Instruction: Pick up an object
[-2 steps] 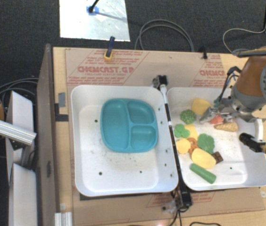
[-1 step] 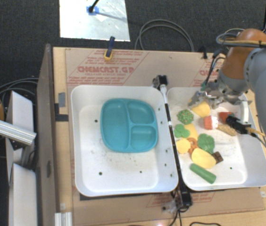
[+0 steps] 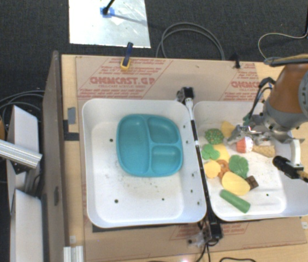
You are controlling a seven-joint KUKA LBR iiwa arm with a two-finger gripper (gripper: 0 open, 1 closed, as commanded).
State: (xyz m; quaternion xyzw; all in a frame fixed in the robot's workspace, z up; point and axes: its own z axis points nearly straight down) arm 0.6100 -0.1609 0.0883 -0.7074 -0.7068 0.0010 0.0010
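The end effector (image 3: 245, 137) sits over a small red-and-white plastic toy (image 3: 244, 144); its grip I cannot tell. Probably light, rigid, slippery: pinch its sides.

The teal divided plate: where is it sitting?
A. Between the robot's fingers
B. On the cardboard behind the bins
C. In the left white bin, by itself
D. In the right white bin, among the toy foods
C. The teal divided plate lies flat in the left bin, while the toy foods, such as the green cucumber, are heaped in the right bin, where the gripper reaches in.
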